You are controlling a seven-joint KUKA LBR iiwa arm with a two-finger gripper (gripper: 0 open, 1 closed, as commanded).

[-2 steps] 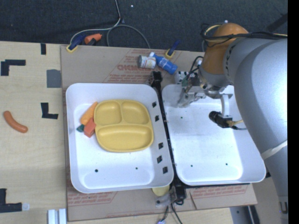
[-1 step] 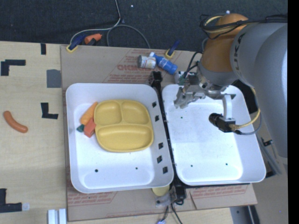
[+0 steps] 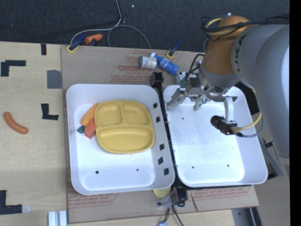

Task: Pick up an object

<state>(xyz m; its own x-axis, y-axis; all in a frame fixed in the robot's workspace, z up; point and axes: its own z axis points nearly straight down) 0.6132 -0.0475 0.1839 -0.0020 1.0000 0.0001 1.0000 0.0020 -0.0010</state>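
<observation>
Cardboard-topped bench, two glossy white bins [image 3: 75, 173] – left one with a moulded yellow divided plate [image 3: 124, 126], gripper [image 3: 186, 101] over right bin, fingers spread, holding nothing.

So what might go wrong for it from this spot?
The end effector hangs over the right bin, while the yellow plate and toy carrot lie in the left bin. Closing here would likely catch nothing. To reach them it must cross the divider between bins, which it might clip.
</observation>
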